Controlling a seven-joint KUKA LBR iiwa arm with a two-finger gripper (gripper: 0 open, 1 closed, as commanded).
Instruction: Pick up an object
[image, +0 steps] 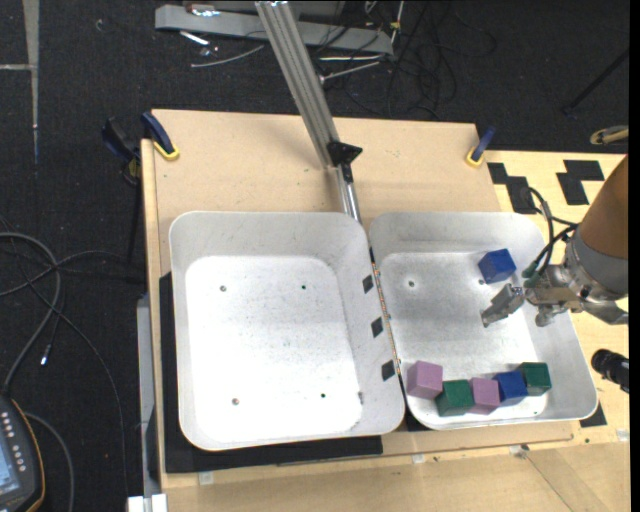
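Claw (520, 305) hangs spread and holding nothing (as far as I see), blue cube (496, 265) at its eleven o'clock; grasp not yet made.

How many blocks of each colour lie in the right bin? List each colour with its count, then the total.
Blue blocks: 2
Purple blocks: 2
Green blocks: 2
Total: 6

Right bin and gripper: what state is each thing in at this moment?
gripper: over the right bin, nothing between its fingers
lone blue block: loose, by the gripper
purple, green, purple, blue, green blocks: in a row along the near wall
right bin: flat on the bench
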